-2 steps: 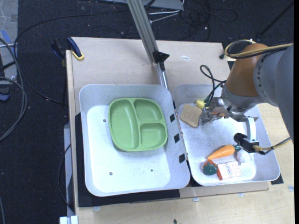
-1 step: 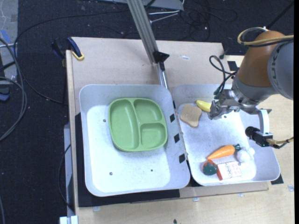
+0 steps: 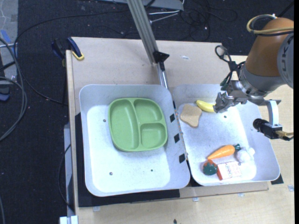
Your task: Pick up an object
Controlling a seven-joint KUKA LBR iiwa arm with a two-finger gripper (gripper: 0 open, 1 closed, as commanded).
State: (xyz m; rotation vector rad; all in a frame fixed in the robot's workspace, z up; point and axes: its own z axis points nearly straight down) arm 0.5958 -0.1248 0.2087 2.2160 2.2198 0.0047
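No brand or writing legible anywhere; the small red-and-white carton (image 3: 229, 171) has print on it but too small to read.

Two white bins side by side on the wooden tabletop (image 3: 117, 59). Left bin (image 3: 93, 171) holds a green divided plate (image 3: 138, 124) w/ three compartments, nothing in them. Right bin (image 3: 266, 157) holds the loose items: yellow banana (image 3: 204, 106) near the far edge, tan bread-slice-shaped piece (image 3: 190, 115) just beside it toward the left bin, orange carrot (image 3: 221, 151) w/ green top lying tilted near the front, a dark green-and-red rounded item (image 3: 210, 168) touching the carton's left side, and a small whitish item (image 3: 245, 155) just right of the carrot's top.

Arm comes in from the right, orange band above the wrist. Gripper (image 3: 220, 102) sits low over the right bin's far part, right at the banana's right end, apparently touching or just beside it. Can't tell how the gripper is set, or whether the banana is actually grasped; banana looks to be lying on the bin floor.

A grey metal pole (image 3: 142, 22) runs diagonally from the top down to the gap btwn the bins.
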